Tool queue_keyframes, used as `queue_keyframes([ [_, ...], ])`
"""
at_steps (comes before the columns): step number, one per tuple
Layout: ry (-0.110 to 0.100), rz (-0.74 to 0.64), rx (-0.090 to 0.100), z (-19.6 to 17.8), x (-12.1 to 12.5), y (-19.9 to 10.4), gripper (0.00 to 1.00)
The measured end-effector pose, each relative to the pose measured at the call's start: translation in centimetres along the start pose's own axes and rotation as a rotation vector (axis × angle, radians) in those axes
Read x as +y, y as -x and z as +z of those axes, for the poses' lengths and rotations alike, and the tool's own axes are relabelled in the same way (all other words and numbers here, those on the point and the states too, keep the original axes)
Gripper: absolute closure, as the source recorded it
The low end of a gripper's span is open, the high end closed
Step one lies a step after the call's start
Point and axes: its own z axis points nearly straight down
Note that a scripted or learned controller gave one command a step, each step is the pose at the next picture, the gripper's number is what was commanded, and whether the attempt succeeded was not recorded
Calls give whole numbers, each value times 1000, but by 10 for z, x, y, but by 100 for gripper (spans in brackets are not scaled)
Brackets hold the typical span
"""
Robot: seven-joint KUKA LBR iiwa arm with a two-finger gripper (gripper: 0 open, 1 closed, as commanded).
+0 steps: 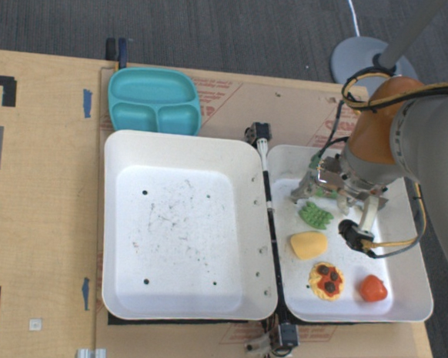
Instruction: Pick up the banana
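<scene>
Yellow banana (309, 244), a short stubby piece, lies in the right bin (407, 301) near its middle, long axis running roughly left to right with the narrower end toward the right; a green item (314, 215) sits just above it, a small pizza-like toy (326, 281) just below, a red item (373, 289) off to the lower right. Gripper (339, 193) hangs over the bin's upper part above the green item, apart from the banana; whether it is open or closed cannot be told.
</scene>
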Motion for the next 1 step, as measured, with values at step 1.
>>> queue_keyframes([
  [1, 1, 102, -1, 0, -107, 38, 0],
])
